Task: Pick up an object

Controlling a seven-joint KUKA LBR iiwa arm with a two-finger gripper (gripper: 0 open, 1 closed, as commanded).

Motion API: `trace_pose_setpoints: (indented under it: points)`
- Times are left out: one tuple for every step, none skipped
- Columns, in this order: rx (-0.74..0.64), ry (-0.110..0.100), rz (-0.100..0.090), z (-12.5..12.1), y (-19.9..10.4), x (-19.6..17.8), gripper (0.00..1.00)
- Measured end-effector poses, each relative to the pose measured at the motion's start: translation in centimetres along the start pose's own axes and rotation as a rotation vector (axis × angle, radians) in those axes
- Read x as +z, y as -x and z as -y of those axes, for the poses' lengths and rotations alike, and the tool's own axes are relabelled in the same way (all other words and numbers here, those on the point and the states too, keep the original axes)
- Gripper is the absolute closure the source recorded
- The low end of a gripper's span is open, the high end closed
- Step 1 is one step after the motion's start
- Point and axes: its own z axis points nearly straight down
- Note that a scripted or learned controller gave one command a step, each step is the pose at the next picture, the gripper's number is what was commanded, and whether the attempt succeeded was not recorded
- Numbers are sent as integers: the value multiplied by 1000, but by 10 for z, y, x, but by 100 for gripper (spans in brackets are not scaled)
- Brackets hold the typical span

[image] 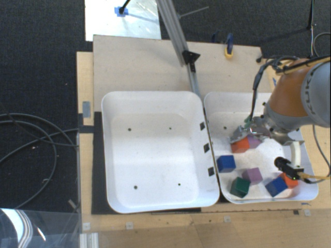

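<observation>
Over the right bin (310, 192) we see the gripper (243, 136) low among the blocks, its metal fingers hard against an orange block (240, 145); we cannot tell whether the claw is wide, narrow or clamped, because the wrist hides its tips. That orange block sits near the bin's middle, just beside a small purple piece (254, 142) on its right; it looks roughly cubic, so we can make out no clear long axis or heading. Nearer the front of the same bin lie a blue cube (226, 163), a mauve cube (252, 175), a dark green block (240, 187), and a second blue block (275, 186) touching an orange-red piece (290, 180) at the front right. All look like smooth, matte, hard-edged solids. Both bins are shallow white trays with rounded corners, and the left bin (111, 107) shows only small dark dots on its floor. They rest on a pale board (139, 61) over dark carpet (36, 61).
</observation>
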Motion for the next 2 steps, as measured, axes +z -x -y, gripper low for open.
trace_pose_setpoints:
  points:
    - [1,-2,-2,0,0,-9,100]
    - [-9,4,-5,-35,-132,-93,100]
